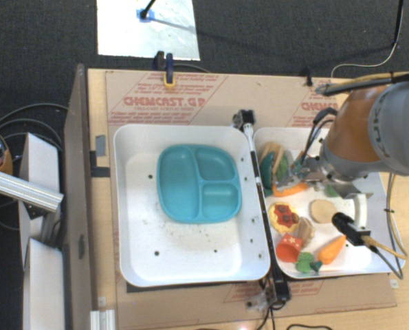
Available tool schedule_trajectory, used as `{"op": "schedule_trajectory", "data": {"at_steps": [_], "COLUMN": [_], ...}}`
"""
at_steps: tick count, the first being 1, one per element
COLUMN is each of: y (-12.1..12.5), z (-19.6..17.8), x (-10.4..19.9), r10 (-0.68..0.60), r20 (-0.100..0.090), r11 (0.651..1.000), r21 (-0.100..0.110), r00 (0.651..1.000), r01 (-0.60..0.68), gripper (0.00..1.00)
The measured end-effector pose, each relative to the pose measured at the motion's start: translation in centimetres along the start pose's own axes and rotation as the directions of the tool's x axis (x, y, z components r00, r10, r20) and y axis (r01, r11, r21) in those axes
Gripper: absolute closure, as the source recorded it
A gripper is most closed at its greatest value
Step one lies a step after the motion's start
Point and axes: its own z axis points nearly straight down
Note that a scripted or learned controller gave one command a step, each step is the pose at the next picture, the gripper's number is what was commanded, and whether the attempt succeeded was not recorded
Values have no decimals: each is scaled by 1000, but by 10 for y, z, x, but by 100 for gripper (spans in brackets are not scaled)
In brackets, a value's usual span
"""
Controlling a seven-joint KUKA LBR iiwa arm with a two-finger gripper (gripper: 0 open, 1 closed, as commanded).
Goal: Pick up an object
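My gripper (302, 173) is down in the right bin (381, 261), at its upper middle, and the grey arm with the orange band (348, 126) comes in from the right. It sits over a cluster of toy foods: a green piece (268, 172), a tan bread-like slice (278, 155) and an orange strip (290, 190) just below it. I cannot tell whether it touches any of them. Further down the bin lie a pizza slice (285, 216), a tan round biscuit (321, 210), an orange carrot (333, 249) and a green broccoli piece (306, 263).
The left bin (139, 253) bears a teal divided plate (198, 183). A thin rod (254, 163) runs along the rim between the bins. Cardboard (163, 100) lies under both bins, and a blue-and-yellow clamp (167, 67) sits at its far edge.
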Motion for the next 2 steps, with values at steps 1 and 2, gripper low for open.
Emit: {"op": "schedule_trajectory", "data": {"at_steps": [1,2], "y": [4,5], "z": [13,1], "x": [5,10], "r10": [-3,-7], "r20": [-11,-21], "r11": [1000,1000], "r21": [14,15], "r00": [1000,1000], "r01": [3,7], "gripper": [0,100]}}
